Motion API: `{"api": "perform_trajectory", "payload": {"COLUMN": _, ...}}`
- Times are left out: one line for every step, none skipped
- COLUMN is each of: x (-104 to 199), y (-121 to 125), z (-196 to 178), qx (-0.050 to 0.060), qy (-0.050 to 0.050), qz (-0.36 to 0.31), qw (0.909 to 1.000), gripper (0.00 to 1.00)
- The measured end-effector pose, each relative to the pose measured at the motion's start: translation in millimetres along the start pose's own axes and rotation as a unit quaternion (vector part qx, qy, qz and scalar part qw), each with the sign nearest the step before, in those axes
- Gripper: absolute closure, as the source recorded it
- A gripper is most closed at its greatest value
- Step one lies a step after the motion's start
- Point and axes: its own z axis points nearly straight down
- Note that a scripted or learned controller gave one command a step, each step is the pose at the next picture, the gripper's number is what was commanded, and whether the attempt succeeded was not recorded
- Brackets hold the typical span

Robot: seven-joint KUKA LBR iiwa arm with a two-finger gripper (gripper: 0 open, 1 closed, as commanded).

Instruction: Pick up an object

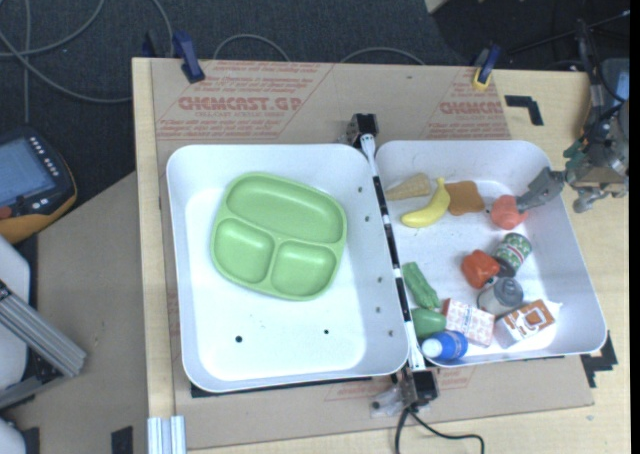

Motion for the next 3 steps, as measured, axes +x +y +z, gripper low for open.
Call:
{"api": "perform_trajectory", "payload": {"x": 29, "y": -4, "z": 121, "qx": -0.007, "qy": -0.002, "qz": 0.0, "qw": 1.0, "gripper": 0.0}}
{"api": "perform_trajectory", "payload": {"x": 93, "y": -12, "z": 145, "qx": -0.005, "qy": -0.001, "qz": -0.001, "qw": 1.0, "gripper": 0.0}}
{"api": "perform_trajectory", "payload": {"x": 91, "y": -38, "z": 148, "qx": 0.001, "qy": 0.001, "qz": 0.001, "qw": 1.0, "gripper": 0.0}}
